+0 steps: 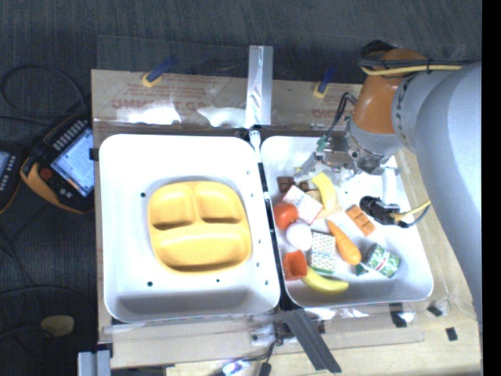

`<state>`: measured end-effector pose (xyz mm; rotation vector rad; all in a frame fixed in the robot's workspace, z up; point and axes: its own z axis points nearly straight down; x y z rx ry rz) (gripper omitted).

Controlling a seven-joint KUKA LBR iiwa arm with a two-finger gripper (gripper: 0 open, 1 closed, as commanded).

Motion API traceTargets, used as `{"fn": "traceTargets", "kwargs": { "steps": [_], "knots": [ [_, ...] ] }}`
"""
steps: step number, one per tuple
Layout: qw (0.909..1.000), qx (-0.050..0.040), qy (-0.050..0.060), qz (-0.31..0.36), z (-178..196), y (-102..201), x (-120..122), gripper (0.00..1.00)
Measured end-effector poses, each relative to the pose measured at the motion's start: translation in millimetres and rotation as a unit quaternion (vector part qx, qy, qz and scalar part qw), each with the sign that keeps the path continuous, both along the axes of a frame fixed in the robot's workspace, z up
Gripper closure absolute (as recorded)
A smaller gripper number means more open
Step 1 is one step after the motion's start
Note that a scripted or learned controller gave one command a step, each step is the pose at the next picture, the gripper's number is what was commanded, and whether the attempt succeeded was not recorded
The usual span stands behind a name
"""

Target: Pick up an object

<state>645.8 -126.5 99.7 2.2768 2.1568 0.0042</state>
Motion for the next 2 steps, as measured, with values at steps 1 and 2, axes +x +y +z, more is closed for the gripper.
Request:
{"fn": "traceTargets", "kwargs": {
  "steps": [1, 2],
  "knots": [
    [1.0, 0.0006, 0.001, 0.001, 8.2, 1.0, -0.4, 1.0],
    [1.0, 0.0004, 0.003, 0.009, 138.7, 75.4, -1.3, 1.0]
  ]
}}
